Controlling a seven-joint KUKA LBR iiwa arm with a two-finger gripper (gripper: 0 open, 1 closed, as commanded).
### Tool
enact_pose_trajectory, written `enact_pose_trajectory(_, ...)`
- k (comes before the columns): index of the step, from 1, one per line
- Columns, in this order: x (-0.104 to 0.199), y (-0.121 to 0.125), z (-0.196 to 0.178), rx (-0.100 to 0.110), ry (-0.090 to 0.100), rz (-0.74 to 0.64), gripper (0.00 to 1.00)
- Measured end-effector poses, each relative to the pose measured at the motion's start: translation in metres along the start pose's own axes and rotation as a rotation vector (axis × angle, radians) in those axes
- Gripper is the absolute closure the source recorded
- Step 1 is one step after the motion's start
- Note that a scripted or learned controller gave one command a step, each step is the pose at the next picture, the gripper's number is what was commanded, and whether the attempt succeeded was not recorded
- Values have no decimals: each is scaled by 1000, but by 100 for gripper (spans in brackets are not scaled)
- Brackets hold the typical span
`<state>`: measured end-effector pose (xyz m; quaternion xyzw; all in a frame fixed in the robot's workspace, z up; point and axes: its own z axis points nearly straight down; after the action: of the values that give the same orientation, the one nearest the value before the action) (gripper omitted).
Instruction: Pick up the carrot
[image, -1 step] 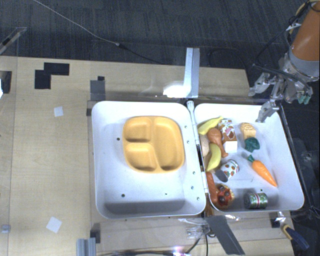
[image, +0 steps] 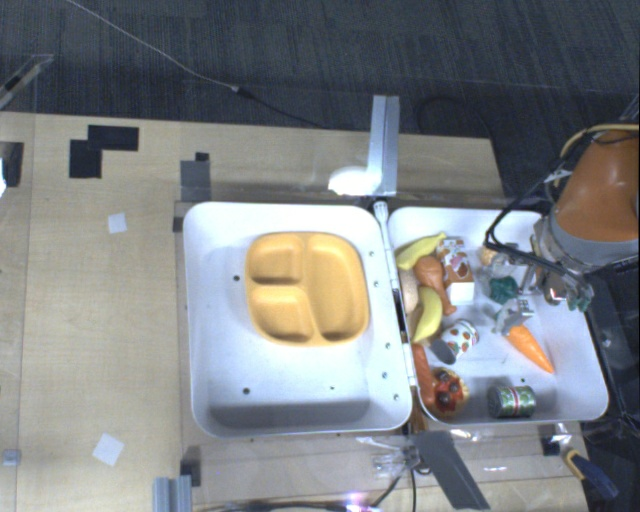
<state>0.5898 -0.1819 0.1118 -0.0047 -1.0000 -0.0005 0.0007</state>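
The carrot (image: 527, 346) lies in the right bin (image: 590, 400), pointing toward its lower right corner, leafy end up. The gripper (image: 512, 297) hangs just above that leafy end, next to a small teal object (image: 501, 289). Whether it is clasping anything cannot be told. A green can (image: 512, 401) sits below the carrot.

A pale wooden tabletop (image: 90, 330) spreads well away from the end effector (image: 515, 300), toward the frame's left. Black patches (image: 100, 150) mark its far left corner. Beyond it lies dark grey carpeted floor (image: 300, 45), crossed by a thin cable (image: 180, 65). A bright glare spot (image: 350, 182) sits beside an upright metal post (image: 385, 145).
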Motion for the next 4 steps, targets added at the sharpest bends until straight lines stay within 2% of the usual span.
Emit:
enact_pose_trajectory(1,39,23,22,3,-17,76,0)
enact_pose_trajectory(2,35,24,9,4,-26,69,100)
enact_pose_trajectory(3,16,55,-65,0,-17,246,100)
enact_pose_trajectory(4,103,4,-23,2,-7,358,100)
